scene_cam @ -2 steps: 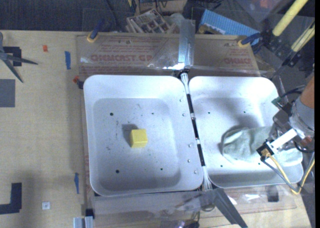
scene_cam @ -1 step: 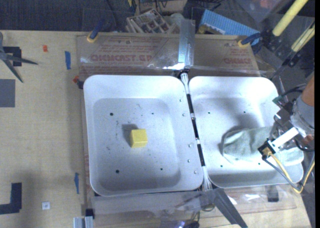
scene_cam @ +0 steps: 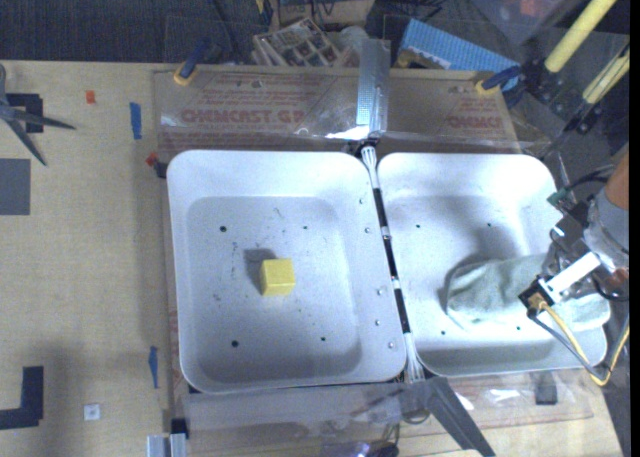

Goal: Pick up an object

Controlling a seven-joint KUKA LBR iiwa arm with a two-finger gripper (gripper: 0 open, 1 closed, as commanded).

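A small yellow cube [scene_cam: 278, 276] lies near the middle of the left bin [scene_cam: 200, 185]. A crumpled pale grey-green cloth [scene_cam: 488, 287] rests on the floor of the right bin [scene_cam: 450, 180], towards its front right. My gripper [scene_cam: 575, 245] comes in over the right bin's right rim, just right of the cloth and close above its edge. Part of the cloth's right side is hidden behind the gripper's hardware.
The two white bins meet at a central ridge [scene_cam: 385, 245]. Cardboard and a metal strip [scene_cam: 372, 95] line the bench behind the bins. Clutter of boxes and cables sits beyond the back edge.
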